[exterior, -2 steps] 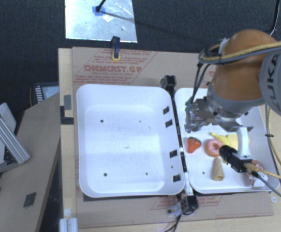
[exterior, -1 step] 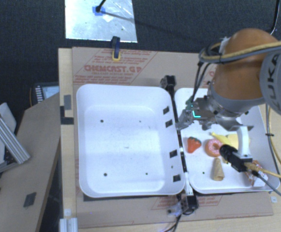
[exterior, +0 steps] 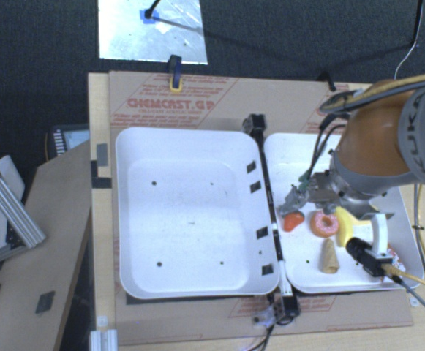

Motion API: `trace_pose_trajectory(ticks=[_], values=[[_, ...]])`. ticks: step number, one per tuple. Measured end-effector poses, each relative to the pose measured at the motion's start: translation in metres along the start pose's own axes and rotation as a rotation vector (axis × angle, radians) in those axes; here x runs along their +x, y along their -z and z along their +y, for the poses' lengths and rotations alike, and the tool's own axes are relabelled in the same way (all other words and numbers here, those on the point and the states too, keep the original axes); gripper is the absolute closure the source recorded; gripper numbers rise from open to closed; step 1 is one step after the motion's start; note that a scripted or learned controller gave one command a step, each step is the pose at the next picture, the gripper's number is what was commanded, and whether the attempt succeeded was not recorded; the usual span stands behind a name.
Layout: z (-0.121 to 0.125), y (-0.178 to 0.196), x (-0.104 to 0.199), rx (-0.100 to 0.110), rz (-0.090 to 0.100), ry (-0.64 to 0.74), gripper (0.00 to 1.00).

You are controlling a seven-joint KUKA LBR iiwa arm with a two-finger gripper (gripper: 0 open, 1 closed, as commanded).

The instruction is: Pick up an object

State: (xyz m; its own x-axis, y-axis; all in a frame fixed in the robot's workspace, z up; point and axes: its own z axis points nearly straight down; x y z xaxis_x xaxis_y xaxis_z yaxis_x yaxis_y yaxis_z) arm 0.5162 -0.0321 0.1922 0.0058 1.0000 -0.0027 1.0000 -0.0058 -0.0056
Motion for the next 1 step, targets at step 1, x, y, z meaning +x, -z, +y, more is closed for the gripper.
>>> trace_pose_trajectory(ticks=[1], values=[[0.0714, -0.0075, -0.0436, -0.012, -0.001, 0.004, 0.00]])
